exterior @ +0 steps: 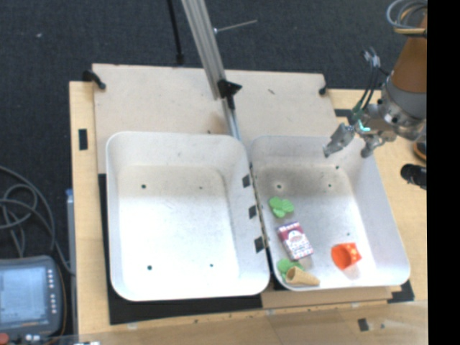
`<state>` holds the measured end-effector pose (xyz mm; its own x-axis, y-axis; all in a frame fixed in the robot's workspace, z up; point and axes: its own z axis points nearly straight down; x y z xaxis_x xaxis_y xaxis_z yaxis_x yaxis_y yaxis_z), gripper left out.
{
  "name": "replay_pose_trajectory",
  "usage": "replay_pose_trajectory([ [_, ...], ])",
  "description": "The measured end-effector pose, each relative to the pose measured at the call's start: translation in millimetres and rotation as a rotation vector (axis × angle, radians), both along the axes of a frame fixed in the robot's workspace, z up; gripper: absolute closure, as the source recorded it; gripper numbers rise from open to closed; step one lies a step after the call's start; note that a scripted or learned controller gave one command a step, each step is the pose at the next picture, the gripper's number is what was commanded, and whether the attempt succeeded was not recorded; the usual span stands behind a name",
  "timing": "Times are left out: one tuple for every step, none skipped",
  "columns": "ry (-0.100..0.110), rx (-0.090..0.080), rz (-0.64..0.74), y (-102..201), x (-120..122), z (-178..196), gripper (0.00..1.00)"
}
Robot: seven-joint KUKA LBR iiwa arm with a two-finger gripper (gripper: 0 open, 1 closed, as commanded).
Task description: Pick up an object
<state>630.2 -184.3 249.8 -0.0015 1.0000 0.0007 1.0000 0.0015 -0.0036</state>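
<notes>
Arm (408, 70) reaching in from right, pincer (353, 141) spread open, empty

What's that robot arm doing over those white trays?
It is trying to pick something up. The gripper is above the far right corner of the right bin, with its jaws apart and nothing between them. The things to grab lie at the near end of that bin: a green piece, a small red and white box, an orange cup and a tan cone with a second green piece beside it. Nothing has been picked up yet.
</notes>
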Motion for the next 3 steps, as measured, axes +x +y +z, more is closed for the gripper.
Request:
replay_pose_trajectory([
  [-0.004, -0.003, 0.002, -0.4, 0.8, 3.1, 0.0],
  [0.0, -0.003, -0.002, -8.7, 6.9, -45.0, 0.0],
  [0.001, -0.002, 0.001, -7.1, 13.0, -104.9, 0.0],
])
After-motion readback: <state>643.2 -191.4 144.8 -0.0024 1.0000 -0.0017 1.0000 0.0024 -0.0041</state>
